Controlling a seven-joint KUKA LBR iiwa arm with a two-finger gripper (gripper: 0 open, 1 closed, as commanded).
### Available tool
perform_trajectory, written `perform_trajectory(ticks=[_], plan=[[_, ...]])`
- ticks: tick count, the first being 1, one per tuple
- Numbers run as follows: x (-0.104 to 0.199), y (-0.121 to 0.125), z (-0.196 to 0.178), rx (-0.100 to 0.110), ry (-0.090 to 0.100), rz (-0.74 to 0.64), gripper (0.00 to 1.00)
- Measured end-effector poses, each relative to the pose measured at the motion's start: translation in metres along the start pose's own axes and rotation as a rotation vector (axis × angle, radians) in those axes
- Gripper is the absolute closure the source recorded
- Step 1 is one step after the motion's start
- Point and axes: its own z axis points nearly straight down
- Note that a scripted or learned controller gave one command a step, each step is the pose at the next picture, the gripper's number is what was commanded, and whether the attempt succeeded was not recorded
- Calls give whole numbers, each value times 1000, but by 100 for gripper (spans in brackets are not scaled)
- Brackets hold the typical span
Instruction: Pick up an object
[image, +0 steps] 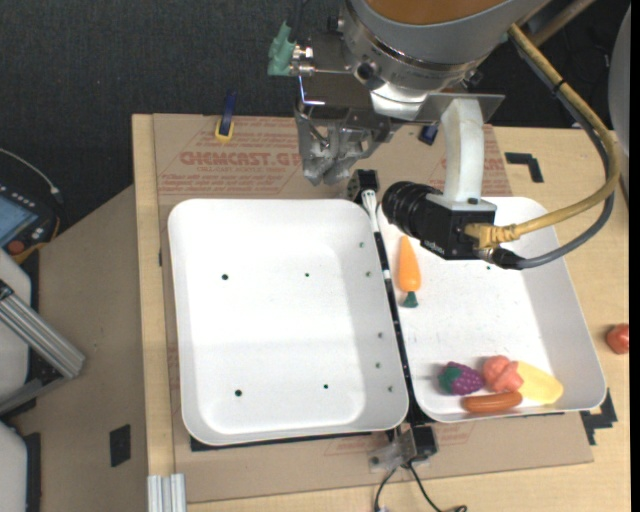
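Observation:
My gripper (328, 160) hangs above the cardboard just behind the back edge of the left bin (270, 330), near its right corner. No object shows at its tip. An orange carrot (407, 264) with a green top lies in the right bin (520, 300) close to the divider. At that bin's front edge sit purple grapes (460, 378), a pink-orange fruit (503, 372), a yellow piece (541, 385) and a red sausage (492, 402), clustered together.
A black cylindrical unit (432, 225) with a yellow cable juts from the arm over the back of the right bin, just above the carrot. An orange item (620, 340) lies off the bench at the far right. A blue-and-yellow clamp (226, 120) sits at the cardboard's back edge.

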Motion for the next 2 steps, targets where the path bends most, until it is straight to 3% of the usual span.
perform_trajectory(ticks=[1, 2], plan=[[0, -1, 4, 9, -4, 0, 0], [1, 0, -6, 5, -2, 0, 100]])
